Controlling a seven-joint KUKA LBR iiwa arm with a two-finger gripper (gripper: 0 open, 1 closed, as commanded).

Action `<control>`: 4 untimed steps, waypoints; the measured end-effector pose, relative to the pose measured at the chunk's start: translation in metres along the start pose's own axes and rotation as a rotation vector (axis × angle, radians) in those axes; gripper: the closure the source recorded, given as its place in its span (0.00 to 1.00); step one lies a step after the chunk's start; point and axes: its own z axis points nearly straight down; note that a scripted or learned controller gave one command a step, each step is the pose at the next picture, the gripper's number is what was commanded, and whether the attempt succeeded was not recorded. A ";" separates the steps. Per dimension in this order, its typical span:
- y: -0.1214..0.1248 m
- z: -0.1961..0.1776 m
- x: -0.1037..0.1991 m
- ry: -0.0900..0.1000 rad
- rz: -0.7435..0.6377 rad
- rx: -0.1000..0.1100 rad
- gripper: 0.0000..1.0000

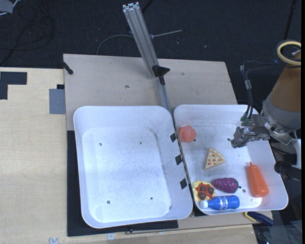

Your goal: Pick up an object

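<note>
Left bin (91, 136): bare white floor, wide room from wall to wall.
Pink ball (187, 133): in the right bin (203, 113), hard against its left wall.
Pizza slice (214, 158): mid-floor, open space all around it.
Front edge: yellow toy (203, 190), purple grapes (225, 185) and blue bottle (221, 203) crowd together.
Gripper (237, 140): hovers low near the right wall, carrying nothing; whether its fingers are spread cannot be told.
Orange bottle (256, 180): lies along the right wall.

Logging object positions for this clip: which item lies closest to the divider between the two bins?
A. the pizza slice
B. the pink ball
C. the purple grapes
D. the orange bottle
B: the pink ball sits right against the right bin's left wall, with the other three farther right.
</note>
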 end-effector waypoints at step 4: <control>-0.018 0.002 0.205 0.000 0.000 0.002 1.00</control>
